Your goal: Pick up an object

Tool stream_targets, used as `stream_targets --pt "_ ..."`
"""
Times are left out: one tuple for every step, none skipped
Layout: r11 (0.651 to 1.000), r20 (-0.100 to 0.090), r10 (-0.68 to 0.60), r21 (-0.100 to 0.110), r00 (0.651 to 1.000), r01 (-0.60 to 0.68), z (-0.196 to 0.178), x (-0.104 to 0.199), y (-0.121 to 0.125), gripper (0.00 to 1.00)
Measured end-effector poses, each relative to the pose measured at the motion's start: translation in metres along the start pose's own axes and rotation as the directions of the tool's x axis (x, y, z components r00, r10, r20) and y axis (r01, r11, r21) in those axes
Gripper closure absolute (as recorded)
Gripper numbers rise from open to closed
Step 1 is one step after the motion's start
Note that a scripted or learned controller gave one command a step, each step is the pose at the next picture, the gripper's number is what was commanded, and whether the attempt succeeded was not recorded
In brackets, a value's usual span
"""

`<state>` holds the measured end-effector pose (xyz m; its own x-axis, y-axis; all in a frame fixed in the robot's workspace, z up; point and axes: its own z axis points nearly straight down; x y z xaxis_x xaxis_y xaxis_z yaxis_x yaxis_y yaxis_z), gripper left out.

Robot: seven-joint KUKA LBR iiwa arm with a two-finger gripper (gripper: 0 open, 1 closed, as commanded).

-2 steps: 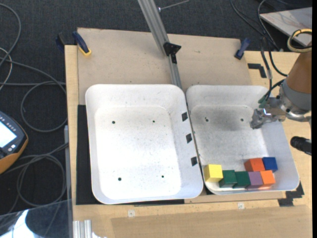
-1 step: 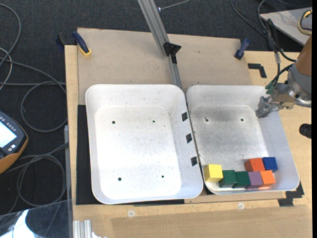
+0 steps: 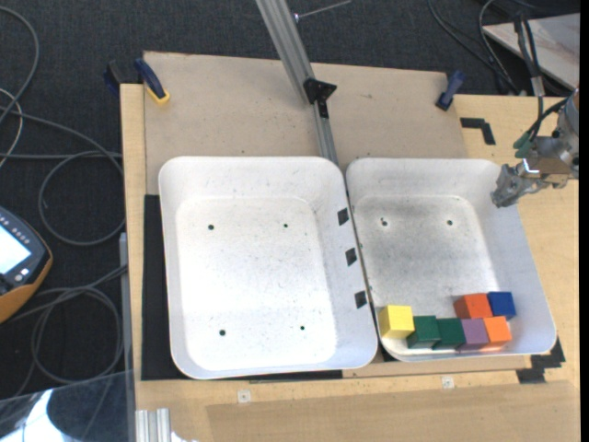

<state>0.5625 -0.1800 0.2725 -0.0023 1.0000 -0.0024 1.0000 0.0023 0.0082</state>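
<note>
dark carpet with cables, wooden bench [image 3: 239,99], two white bins. blocks cluster in right bin [image 3: 414,238], lower right: yellow block [image 3: 398,319] sits most exposed, probably light, rigid, slick; pinch opposite flat faces. gripper [image 3: 508,190] at upper right rim, can't tell its state.

We see white bins [image 3: 253,178] w/ black speckles. Blocks: yellow [image 3: 398,319], two green [image 3: 436,331], purple [image 3: 474,332], orange [image 3: 497,330], red-orange [image 3: 475,305], blue [image 3: 502,303].

Even, bright overhead light with soft, faint shadows. The white bins [image 3: 248,178] look slightly washed out; the bench [image 3: 230,109] is sharp, and the whole frame is mildly grainy.
</note>
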Motion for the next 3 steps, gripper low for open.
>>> stream_targets --pt "1.000 -0.004 -0.003 0.010 1.000 0.003 0.009 0.045 -0.002 1.00" --pt "1.000 -0.005 -0.003 0.011 1.000 0.003 0.019 0.100 -0.017 1.00" --pt "1.000 -0.005 -0.003 0.011 1.000 0.004 0.029 0.153 -0.030 1.00"
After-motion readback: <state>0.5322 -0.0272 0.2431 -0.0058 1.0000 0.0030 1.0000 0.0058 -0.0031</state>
